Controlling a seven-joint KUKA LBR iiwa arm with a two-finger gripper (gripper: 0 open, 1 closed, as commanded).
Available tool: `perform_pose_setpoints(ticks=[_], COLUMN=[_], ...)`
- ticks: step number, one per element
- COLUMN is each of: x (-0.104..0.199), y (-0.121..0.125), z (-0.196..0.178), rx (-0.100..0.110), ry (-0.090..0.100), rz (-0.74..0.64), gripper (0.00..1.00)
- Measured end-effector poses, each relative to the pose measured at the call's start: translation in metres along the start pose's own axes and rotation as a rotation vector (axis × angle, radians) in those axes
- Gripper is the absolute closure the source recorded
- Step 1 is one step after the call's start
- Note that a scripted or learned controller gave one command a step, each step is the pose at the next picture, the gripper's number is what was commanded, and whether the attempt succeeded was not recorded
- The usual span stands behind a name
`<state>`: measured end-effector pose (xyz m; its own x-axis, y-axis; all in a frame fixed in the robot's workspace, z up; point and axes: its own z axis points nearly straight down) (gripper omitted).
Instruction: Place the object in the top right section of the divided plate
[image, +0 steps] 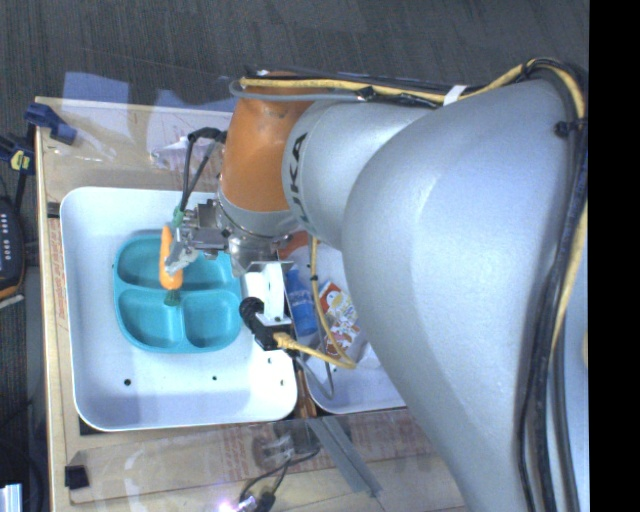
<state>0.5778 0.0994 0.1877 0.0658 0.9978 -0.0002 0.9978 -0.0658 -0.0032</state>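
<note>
Look at the left shallow white plastic bin (100, 380): you've got the turquoise divided plastic plate (150, 320) lying in it, toward the bin's ten o'clock. The grey arm with its orange band (255, 150) sweeps in from three o'clock and covers most of the right bin (340, 402), where a slice of colourful printed packaging (340, 315) peeks out just beside the arm. Now the pincer (178, 255) — it hangs over the plate's middle, right above the ridge where the sections meet, and you can see the small orange carrot-shaped object with a green tip (168, 268) standing upright between its fingers, so it's clamped on that object. The green tip points down toward six o'clock and sits at the plate's central divider; whether it touches the plate you cannot tell from here. At the wooden table (200, 460), a few cables (265, 485) trail along the near edge at six o'clock.
</note>
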Motion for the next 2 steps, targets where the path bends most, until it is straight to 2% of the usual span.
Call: perform_pose_setpoints(ticks=[1, 2], x=[0.012, 0.068], y=[-0.001, 0.03], z=[-0.082, 0.026], rx=[-0.001, 0.002], ry=[0.0, -0.001], rz=[-0.14, -0.571], gripper=[0.0, 0.0])
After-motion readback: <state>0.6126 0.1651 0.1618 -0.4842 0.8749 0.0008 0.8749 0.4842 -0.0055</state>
